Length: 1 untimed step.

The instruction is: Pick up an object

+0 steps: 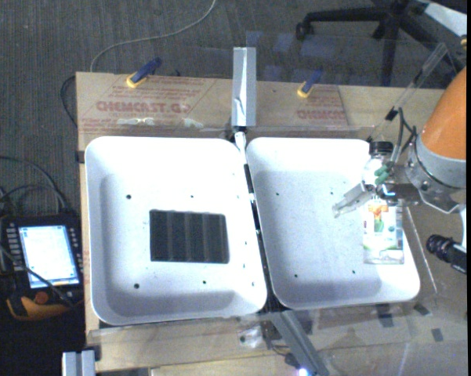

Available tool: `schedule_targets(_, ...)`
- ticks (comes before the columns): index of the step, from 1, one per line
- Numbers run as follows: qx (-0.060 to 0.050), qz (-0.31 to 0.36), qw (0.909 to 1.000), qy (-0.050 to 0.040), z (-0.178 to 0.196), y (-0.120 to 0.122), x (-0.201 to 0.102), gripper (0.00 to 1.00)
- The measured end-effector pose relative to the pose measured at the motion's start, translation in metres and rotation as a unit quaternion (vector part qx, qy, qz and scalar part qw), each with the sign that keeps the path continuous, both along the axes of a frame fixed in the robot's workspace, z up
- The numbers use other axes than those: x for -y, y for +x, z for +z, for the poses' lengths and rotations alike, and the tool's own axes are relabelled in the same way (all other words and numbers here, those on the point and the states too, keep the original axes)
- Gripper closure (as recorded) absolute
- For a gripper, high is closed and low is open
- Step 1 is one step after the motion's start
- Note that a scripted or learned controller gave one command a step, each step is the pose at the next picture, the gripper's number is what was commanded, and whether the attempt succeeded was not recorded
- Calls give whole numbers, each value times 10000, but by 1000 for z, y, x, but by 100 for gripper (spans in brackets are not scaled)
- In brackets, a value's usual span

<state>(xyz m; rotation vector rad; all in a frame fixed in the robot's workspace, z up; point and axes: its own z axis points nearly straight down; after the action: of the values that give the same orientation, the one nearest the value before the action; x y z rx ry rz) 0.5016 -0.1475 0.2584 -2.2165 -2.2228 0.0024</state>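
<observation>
Gripper (360,197) over the right bin (313,288) near its right edge, fingers spread apart with nothing between them; clear packet with orange and green print (382,233) flat just below it, against the right wall; dark ridged block (189,236) mid left bin (110,171).

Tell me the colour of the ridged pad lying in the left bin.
Black, with lengthwise ridges; the pad shows clearly in the camera view.
</observation>
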Motion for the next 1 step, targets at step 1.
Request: schedule_targets(1,10,987,9951,-5,-17,37,25,0)
